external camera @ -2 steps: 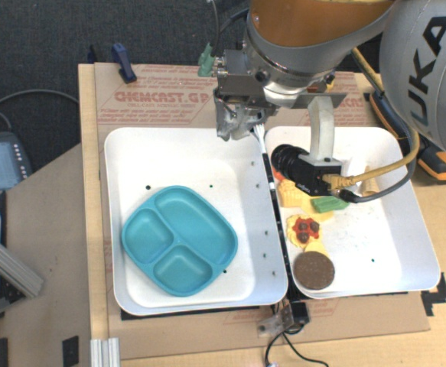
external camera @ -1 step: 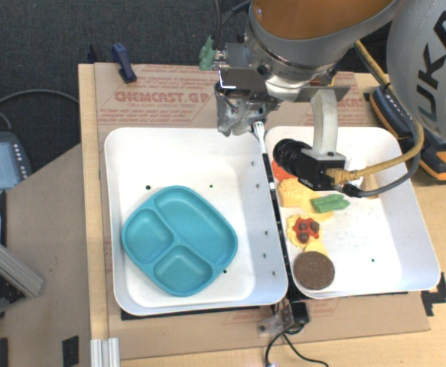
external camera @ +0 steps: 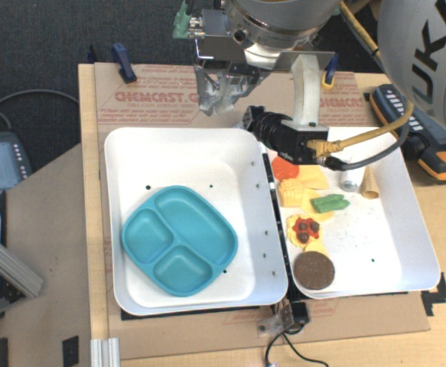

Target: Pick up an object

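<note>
Gripper (external camera: 221,96) hangs above the far rim of the left bin (external camera: 123,159), and whether its jaws are spread or pressed together, I cannot tell; nothing visible between them. Below and nearer the camera, a teal tray (external camera: 178,239) lies flat in that bin. Off to the jaws' right, the other bin (external camera: 406,235) holds food toys: orange piece (external camera: 285,167), green piece (external camera: 329,202), brown disc (external camera: 314,270), cone (external camera: 369,182).

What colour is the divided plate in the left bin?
The plate is light blue, a turquoise shade, seen clearly in the camera view against the white bin.
</note>
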Robot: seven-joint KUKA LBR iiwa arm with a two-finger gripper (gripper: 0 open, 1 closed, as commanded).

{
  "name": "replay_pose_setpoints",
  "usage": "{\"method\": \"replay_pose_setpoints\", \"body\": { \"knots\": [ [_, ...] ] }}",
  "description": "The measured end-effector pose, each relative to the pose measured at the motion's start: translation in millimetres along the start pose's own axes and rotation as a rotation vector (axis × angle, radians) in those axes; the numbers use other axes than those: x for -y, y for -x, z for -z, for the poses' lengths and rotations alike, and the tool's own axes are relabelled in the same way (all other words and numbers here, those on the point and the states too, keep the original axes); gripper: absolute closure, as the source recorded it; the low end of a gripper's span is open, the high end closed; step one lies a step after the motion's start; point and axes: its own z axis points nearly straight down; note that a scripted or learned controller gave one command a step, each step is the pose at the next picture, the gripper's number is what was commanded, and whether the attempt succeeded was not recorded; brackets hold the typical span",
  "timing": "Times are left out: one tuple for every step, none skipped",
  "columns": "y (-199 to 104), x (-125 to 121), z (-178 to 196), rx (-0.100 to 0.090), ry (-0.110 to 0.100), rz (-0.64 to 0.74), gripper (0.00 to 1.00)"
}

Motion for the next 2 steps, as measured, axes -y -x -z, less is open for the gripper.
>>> {"method": "replay_pose_setpoints", "body": {
  "knots": [
    [-0.7,0.1,9.7,0.000,0.000,0.002,1.00],
    [-1.5,-0.2,20.1,0.000,0.003,0.004,1.00]
  ]
}}
